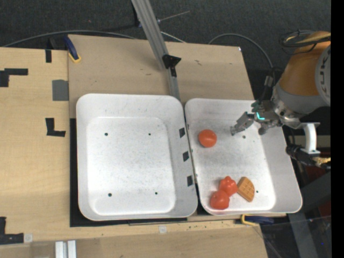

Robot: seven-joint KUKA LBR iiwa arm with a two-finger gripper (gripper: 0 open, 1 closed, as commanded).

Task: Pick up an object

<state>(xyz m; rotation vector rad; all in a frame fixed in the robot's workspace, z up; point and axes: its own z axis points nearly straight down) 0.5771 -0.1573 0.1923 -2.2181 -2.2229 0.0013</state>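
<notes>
While gripper hovers, tomato lies apart.

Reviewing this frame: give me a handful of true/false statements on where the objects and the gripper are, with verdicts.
1. The round orange-red ball lies in the right bin. True.
2. The waffle-like tan piece lies in the left bin. False: it lies in the right bin, near the front edge.
3. The gripper is above the right bin, to the right of the ball. True.
4. The gripper holds the ball. False: the ball lies apart from it on the bin floor.
5. Two red pieces sit close beside the tan piece. True.
</notes>
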